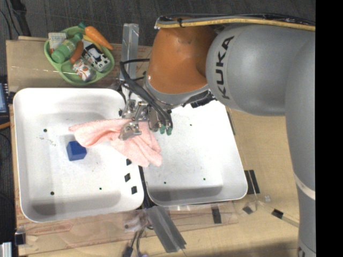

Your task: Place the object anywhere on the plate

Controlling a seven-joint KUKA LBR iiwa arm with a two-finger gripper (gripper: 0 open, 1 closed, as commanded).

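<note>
Over two white bins [32, 143], arm bends down, gripper [130, 128] pinching pink cloth [120, 138].

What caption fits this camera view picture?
Gripper over a pink cloth draped across two white bins, blue block nearby.

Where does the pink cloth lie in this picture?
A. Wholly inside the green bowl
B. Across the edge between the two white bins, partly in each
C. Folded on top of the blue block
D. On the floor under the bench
B: the pink cloth is draped over the rims where the left bin and the right bin meet, and the blue block sits apart from it.
</note>
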